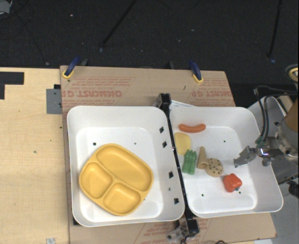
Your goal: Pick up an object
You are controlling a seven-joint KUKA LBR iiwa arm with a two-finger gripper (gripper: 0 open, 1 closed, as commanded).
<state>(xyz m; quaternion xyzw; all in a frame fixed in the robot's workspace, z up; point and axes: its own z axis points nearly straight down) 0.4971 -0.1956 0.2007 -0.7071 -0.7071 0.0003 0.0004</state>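
Camera view: small red-orange pepper (232,182) lies below the fingers (242,158); their state is unclear.

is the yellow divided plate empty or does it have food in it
Empty: the yellow plate in the left bin shows three bare compartments; the toy food lies in the right bin.

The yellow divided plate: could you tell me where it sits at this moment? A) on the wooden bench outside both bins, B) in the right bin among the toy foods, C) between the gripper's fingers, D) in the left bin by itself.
D: the yellow divided plate lies flat in the left bin, while the toy foods lie in the right bin.
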